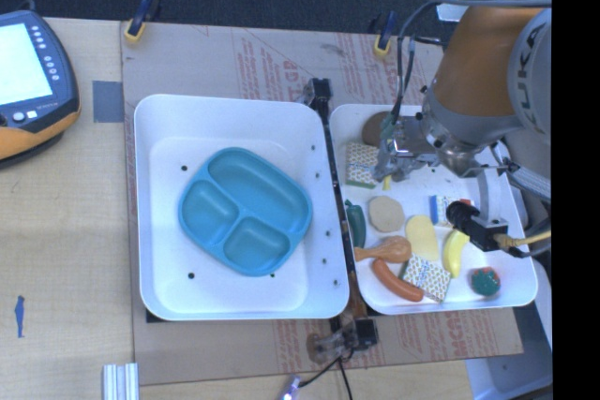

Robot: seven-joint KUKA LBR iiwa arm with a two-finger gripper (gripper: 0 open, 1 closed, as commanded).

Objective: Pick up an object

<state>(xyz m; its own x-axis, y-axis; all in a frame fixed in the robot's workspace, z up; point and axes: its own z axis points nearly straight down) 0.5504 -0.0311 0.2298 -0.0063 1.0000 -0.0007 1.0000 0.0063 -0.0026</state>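
My gripper (392,166) hangs over the upper left part of the right bin (521,295), just above a patterned green and white packet (361,163). Below it in that bin lie a beige round cookie (385,214), a yellow block (423,237), a banana (456,250), a red sausage (397,280), an orange drumstick (384,250), a checkered packet (427,277), a dark green piece (356,224) and a green and red ball (485,281). A brown round thing (374,127) sits at the bin's top edge, partly hidden by the arm.
The left bin (159,201) holds a blue divided plate (245,211). A tablet-like pendant (31,80) lies at the bench's far left. Clamps (139,18) sit on the cardboard's back edge. A black fitting (474,227) on the arm juts over the right bin.
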